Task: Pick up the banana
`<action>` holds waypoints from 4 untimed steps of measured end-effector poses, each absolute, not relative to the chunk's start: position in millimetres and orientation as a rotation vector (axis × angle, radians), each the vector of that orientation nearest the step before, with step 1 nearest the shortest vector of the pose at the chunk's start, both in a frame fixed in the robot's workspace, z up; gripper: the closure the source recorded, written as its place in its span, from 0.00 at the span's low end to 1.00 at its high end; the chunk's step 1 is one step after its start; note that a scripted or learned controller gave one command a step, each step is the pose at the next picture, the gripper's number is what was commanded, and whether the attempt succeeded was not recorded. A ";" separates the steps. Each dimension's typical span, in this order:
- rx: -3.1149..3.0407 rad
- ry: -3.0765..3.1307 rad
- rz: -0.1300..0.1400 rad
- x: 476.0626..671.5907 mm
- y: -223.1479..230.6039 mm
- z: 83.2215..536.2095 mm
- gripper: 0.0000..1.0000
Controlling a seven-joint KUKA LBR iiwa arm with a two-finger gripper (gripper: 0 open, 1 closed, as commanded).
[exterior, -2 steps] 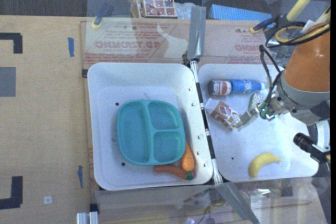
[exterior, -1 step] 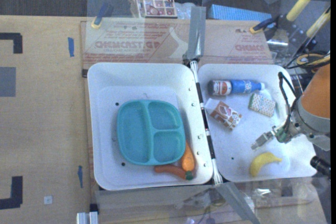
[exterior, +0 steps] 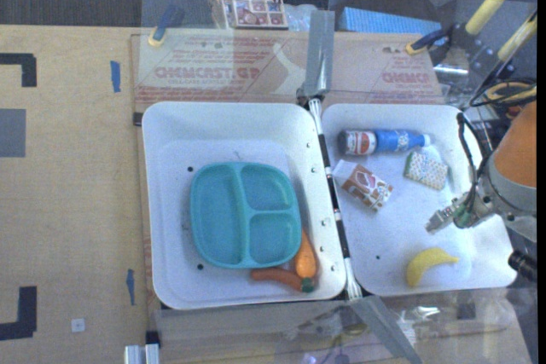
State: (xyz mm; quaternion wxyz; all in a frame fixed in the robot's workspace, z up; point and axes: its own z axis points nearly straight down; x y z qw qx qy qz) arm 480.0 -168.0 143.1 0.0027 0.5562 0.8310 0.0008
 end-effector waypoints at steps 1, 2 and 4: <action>1.866 2.518 0.003 485.3 -117.6 88.9 1.00; 1.865 2.515 0.005 486.4 -118.0 88.4 0.00; 1.940 2.474 0.000 479.5 -132.0 118.6 0.00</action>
